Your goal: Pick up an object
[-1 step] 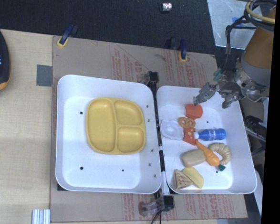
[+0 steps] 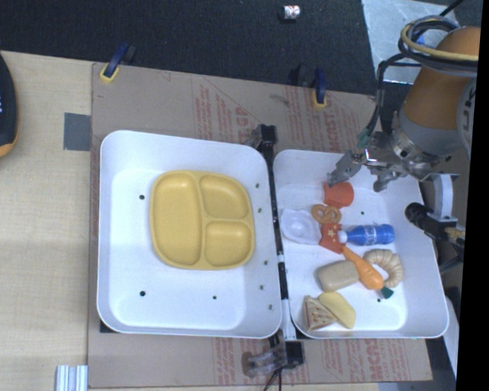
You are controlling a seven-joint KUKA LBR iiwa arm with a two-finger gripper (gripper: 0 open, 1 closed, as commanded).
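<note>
The open gripper (image 2: 365, 168) hangs above the small flat red plastic piece (image 2: 339, 194); likely light, stiff, slippery, best pinched across its edges.

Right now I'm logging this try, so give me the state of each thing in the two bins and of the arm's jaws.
gripper: open, above the red piece, holding nothing.
red piece: lying loose in the right bin.
blue bottle: on its side.
orange carrot: lying flat, touching the tan block.
yellow tray: flat, right side up, in the left bin.
</note>
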